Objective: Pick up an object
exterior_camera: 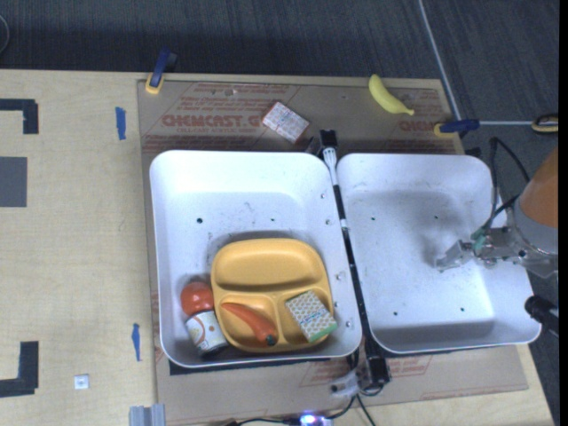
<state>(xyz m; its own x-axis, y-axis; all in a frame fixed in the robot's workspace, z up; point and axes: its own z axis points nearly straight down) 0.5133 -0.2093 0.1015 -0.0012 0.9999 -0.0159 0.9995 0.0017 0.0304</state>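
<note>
arm: reaches in from the right edge, low and nearly level | wrist: orange band visible at the right border | gripper (446,257): points left, fingertips slanting slightly downward | fingers: too small and blurred to judge | grip: nothing seen between them

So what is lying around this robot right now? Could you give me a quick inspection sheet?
Surface: pale wooden bench with a brown board under two white bins.
Job's things: left bin holds a yellow divided tray with an orange carrot-like piece and a patterned block; a small red-topped item lies beside it.
Clutter: banana and a small packet on the board.
Tool: inside the right bin, holding nothing seen.
Cables: dark leads near the arm.
Surroundings: grey carpet.
</note>
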